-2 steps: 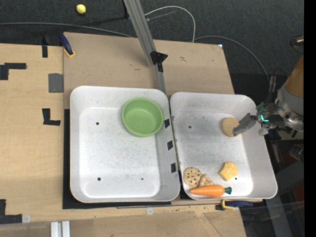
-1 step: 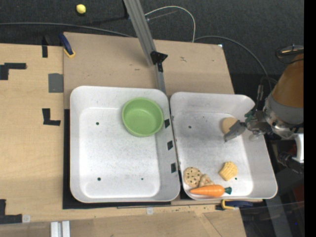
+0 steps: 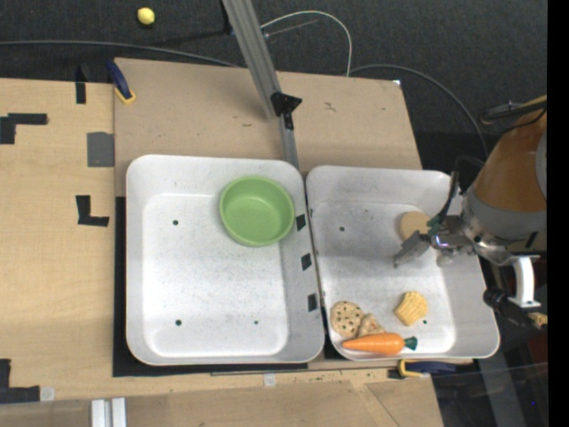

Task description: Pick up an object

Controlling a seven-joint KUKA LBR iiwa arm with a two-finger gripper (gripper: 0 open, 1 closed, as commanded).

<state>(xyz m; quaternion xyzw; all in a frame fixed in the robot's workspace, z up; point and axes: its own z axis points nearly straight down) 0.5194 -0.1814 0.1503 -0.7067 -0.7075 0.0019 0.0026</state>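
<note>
My gripper (image 3: 416, 247) hangs low over the right bin (image 3: 356, 194), reaching in from the right, with the orange-banded arm (image 3: 516, 176) behind it. A tan round object (image 3: 410, 222) lies just above and beside the gripper's tip; I cannot tell whether they touch. Near the bin's front edge lie a brown cookie (image 3: 345, 316), a yellow ridged piece (image 3: 410, 308) and an orange carrot (image 3: 378, 344) with a green end. A green bowl (image 3: 256, 210) sits upright in the left bin (image 3: 160, 265), toward its back right corner.
A grey metal pole (image 3: 253, 47) slants in from the top and ends at the divide between the bins. Cables (image 3: 338, 38) loop over the dark floor behind. A small yellow ball (image 3: 145, 15) lies far back left.
</note>
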